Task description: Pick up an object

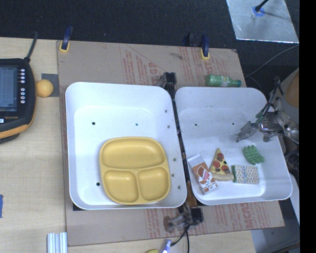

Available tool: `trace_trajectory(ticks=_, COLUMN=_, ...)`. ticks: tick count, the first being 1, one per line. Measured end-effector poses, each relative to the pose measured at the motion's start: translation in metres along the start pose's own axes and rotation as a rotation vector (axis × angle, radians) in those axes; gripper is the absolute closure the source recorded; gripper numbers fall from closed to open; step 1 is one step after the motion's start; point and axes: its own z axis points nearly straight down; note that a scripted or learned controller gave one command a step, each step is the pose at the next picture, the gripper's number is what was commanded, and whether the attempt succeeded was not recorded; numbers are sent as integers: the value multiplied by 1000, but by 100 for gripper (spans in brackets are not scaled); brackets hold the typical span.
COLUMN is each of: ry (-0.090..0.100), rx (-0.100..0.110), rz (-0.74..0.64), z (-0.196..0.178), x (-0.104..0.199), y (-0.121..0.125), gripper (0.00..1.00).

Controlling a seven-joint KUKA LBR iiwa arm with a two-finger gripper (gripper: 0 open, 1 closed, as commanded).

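The right bin (210, 109) holds several small items along its front. A toy pizza slice (219, 164) lies between a red and white packet (204, 177) and a green patterned card (246, 174). Just behind the card lies a green ridged toy (253, 154). My gripper (246, 133) reaches in from the right edge, low over the bin's bare middle. It is behind and a little left of the green toy, with nothing seen in it. A yellow divided plate (135, 169) rests in the left bin (95, 104).
A green bottle (223, 80) lies on the cardboard behind the right bin. At the far left of the bench sit a control tablet (8, 101) and an orange ball (44, 87). Clamps hold the cardboard's back edge.
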Motion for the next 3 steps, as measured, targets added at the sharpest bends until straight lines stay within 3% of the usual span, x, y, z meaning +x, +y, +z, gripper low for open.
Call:
trace_trajectory(ticks=1, ry=0, rx=0, rz=-2, z=51, x=1, y=-42, gripper=0)
trace_trajectory(ticks=2, ry=2, rx=-2, rz=1, z=50, x=1, y=41, gripper=0)
trace_trajectory(ticks=3, ry=0, rx=-2, rz=1, z=-112, x=0, y=10, gripper=0)
